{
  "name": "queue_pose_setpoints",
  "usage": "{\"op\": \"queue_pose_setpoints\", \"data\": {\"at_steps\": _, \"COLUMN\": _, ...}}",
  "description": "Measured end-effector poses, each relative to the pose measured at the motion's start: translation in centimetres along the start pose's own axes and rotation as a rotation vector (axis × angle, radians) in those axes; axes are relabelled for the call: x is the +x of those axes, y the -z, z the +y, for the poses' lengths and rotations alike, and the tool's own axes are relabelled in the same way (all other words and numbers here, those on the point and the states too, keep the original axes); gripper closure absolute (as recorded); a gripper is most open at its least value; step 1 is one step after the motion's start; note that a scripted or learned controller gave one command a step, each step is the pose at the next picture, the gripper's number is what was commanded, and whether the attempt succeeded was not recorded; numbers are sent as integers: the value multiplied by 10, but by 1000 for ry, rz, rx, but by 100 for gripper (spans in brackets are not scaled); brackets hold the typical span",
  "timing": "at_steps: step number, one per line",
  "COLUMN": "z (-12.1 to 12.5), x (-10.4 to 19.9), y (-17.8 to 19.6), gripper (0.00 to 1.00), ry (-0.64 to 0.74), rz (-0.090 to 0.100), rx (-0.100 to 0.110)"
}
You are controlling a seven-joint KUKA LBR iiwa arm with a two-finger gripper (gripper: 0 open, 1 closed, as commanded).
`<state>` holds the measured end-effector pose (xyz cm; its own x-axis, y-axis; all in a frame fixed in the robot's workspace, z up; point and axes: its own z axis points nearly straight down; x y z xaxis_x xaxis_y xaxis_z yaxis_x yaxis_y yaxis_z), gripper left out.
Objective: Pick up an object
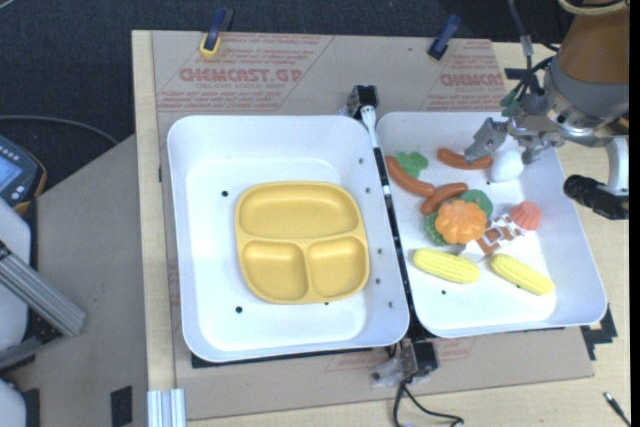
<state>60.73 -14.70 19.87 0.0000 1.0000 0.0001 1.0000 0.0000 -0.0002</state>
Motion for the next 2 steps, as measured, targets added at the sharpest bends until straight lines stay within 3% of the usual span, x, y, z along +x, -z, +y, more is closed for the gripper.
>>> {"op": "queue_pose_setpoints", "data": {"at_steps": 1, "z": -24, "x": 17, "y": -117, "gripper": 0, "ry": -1, "rz": 4, "rx": 0}}
{"op": "queue_pose_setpoints", "data": {"at_steps": 2, "z": -57, "x": 33, "y": -114, "gripper": 0, "ry": -1, "rz": 3, "rx": 4}}
